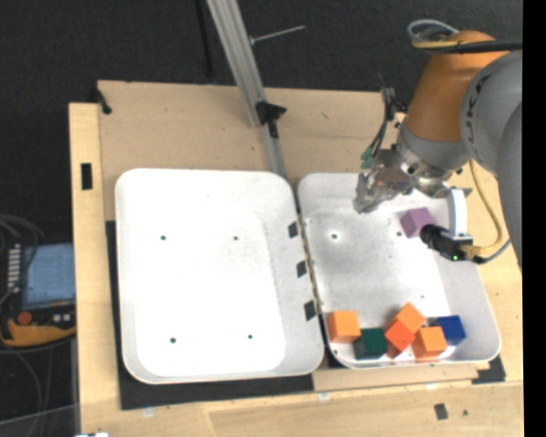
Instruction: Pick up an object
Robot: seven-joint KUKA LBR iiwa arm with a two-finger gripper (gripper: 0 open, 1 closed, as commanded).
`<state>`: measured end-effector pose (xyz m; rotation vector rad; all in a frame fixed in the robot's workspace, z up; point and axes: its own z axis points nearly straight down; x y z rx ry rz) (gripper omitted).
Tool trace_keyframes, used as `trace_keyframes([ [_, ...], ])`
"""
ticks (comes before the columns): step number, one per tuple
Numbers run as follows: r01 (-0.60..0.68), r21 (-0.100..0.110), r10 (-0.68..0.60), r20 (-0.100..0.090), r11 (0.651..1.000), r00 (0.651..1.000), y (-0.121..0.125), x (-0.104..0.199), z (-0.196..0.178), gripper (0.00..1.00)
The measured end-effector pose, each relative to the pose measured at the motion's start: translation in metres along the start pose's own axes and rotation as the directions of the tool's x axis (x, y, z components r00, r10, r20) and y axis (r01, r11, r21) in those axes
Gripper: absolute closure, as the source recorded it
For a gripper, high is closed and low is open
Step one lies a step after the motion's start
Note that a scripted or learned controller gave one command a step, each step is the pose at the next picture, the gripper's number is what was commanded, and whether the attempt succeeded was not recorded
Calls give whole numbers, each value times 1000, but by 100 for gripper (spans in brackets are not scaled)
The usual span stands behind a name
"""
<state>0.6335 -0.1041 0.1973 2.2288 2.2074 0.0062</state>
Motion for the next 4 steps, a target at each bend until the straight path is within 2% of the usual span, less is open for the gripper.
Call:
trace_keyframes([
  [1, 14, 0, -14, -1, 1000, 1000, 4, 3, -45, 100],
  [3, 15, 7, -15, 0, 1000, 1000, -20, 91, -39, 100],
  [4, 18, 4, -18, -3, 1000, 1000, -25, 148, -48, 100],
])
